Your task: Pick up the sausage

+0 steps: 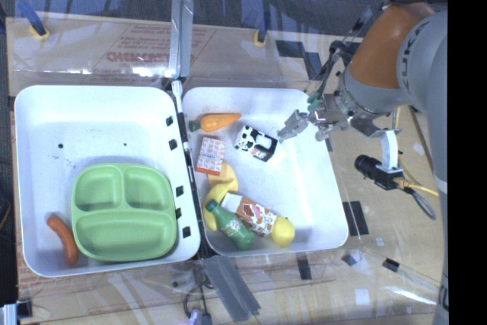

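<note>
The sausage [62,239] lies in the left bin [46,106], in its near left corner, tucked between the bin wall and the near left edge of a green divided plate [123,211]. It is reddish-orange, slightly curved, and touches or nearly touches the plate's rim.

The gripper [293,125] is far from it, over the right bin [319,194], at that bin's far right part. The whole width of the green plate, the wall between the bins, and most of the right bin lie between it and the sausage. The grey arm with its orange band [384,42] comes in from the right and reaches leftward over the bin's right rim. Nothing is seen between the fingers; whether they are spread or pressed together cannot be told at this size.

Just left of the gripper lies a black-and-white carton [254,142], tilted, close to the fingertips but apart from them. Farther left, near the wall between the bins, a carrot [217,120] lies at the far side, and below it a small orange-and-white box [211,156]. Toward the near side of the right bin a cluster sits together: a banana [221,180], a green bottle [228,224], a red-and-white packet [255,215] and a lemon [282,232], touching one another.
</note>
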Tool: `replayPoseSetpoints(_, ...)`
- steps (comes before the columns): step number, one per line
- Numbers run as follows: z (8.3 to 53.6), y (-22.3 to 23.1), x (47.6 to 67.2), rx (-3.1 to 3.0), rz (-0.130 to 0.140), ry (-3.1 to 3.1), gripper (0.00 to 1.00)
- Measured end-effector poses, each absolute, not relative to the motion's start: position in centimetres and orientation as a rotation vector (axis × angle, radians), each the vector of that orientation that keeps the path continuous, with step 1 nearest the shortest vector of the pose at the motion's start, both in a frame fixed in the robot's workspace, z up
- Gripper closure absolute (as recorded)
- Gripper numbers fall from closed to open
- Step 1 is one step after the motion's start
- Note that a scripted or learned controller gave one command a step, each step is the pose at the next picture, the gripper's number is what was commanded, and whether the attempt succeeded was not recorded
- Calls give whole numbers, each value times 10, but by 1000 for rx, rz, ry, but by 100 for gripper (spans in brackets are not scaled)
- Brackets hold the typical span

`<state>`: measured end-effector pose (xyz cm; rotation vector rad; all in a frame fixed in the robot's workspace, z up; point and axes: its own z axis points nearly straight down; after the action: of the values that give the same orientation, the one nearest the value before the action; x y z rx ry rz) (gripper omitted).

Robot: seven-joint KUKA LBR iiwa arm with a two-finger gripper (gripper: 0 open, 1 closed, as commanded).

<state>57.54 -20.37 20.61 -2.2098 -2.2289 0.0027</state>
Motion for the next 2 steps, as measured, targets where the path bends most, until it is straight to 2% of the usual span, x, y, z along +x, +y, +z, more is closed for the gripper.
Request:
replayPoseSetpoints(1,236,-184,604,-2112,2,-2324,0)
replayPoseSetpoints(2,144,-178,576,-2251,4,-2187,0)
